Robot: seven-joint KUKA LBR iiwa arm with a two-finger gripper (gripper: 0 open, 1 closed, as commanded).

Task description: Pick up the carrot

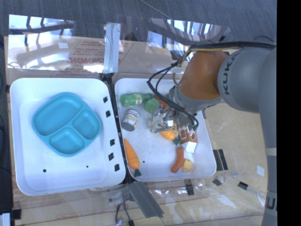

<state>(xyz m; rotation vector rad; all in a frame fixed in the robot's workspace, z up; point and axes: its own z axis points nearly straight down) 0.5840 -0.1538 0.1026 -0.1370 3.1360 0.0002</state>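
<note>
The carrot (132,155), orange with a green stalk end, lies against the left wall of the right bin (155,173), near its front corner. My gripper (161,122) hangs over the middle of that bin, up and to the right of the carrot and well apart from it. A small orange item (168,135) lies just below the gripper. The arm and its cables hide the bin's back right part.
A green bottle (131,99), a small can (130,119) and a green item (151,105) lie at the right bin's back left. A brown sausage (178,160), a white block (190,147) and a yellowish piece (188,165) lie front right. The left bin (28,173) holds a blue divided plate (67,123).
</note>
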